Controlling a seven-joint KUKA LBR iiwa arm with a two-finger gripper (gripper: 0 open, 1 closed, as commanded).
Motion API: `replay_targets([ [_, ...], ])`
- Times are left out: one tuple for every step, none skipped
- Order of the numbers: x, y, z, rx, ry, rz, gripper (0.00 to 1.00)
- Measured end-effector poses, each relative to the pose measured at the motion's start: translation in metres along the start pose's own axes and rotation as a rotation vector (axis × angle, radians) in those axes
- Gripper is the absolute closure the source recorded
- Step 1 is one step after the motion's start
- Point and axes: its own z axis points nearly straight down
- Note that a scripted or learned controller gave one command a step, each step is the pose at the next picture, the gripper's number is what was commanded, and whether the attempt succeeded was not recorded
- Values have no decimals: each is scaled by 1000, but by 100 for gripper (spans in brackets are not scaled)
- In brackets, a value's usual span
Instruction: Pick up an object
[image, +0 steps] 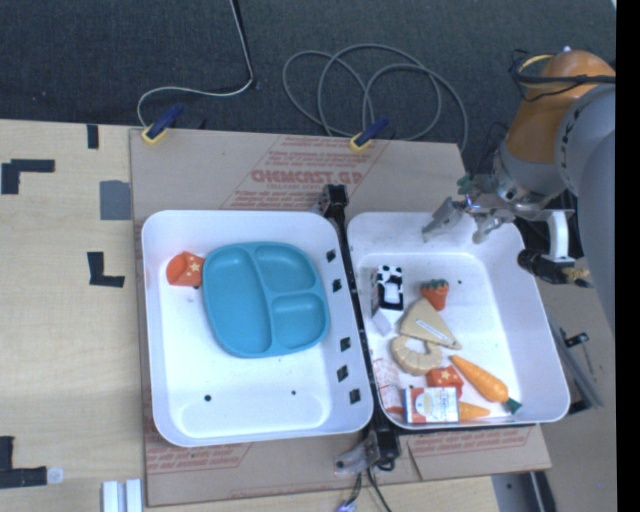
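Note:
My gripper (462, 226) hangs over the far edge of the right bin (520, 300), its two grey fingers spread apart with nothing between them. Below it in that bin lie a black-and-white toy (389, 289), a small strawberry-like piece (434, 292), a beige wedge (427, 326), a tan ring-shaped piece (408, 354), an orange carrot (483, 379) and a red-and-white packet (432, 403). The nearest things, the black-and-white toy and the strawberry piece, sit well in front of the fingers.
The left bin (180, 380) holds a blue divided plate (266, 298) and a small orange-red toy (183, 268) by its left wall. Cables (370, 90) loop on the dark floor behind the bench. Black clips run along the seam between the bins.

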Motion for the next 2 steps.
replay_targets([
  [13,-49,27,4,2,0,0],
  [-18,-22,48,3,2,-1,0],
])
